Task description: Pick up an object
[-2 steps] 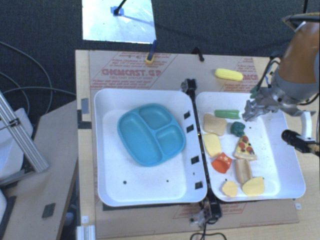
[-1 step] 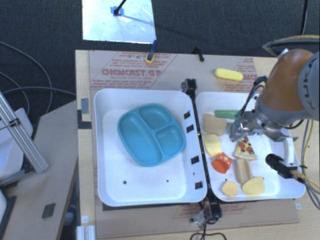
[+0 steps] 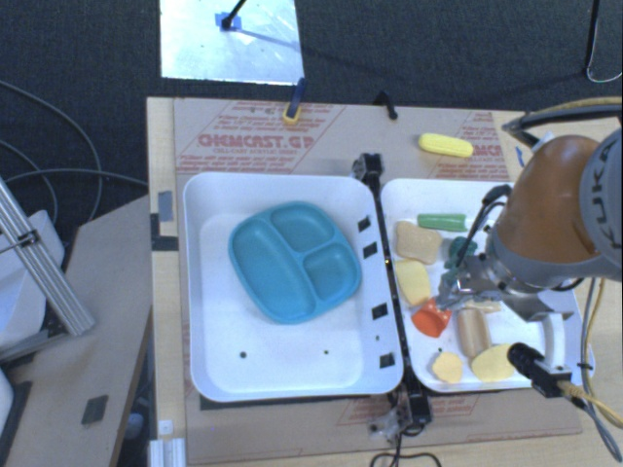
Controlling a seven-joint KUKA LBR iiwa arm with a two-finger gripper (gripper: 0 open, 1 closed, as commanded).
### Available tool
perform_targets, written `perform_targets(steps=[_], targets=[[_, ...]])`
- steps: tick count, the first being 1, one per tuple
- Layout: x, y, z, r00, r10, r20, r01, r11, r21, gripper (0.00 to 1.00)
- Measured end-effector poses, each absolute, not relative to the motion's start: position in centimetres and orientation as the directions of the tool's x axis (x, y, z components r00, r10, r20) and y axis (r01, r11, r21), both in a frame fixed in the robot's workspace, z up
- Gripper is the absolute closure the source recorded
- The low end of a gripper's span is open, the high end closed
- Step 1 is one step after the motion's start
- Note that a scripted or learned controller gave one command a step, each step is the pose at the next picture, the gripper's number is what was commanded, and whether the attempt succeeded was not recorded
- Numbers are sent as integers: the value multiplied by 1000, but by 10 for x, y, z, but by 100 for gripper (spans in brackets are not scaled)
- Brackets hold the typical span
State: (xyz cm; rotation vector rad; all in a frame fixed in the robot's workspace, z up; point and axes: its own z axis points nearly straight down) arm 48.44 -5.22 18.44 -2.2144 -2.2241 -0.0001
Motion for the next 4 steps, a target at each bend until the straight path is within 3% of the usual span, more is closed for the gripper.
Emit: perform_targets(steps=[1, 2, 3, 4], targets=[[539, 8, 250, -11, 1000, 1, 1000, 11, 10, 100], [536, 4, 246, -2, 1000, 0, 1000, 2, 2, 0], [536, 4, 257, -7, 1000, 1, 1000, 7, 4, 100], [498, 39, 180, -8, 1000, 2, 1000, 8, -8, 100]])
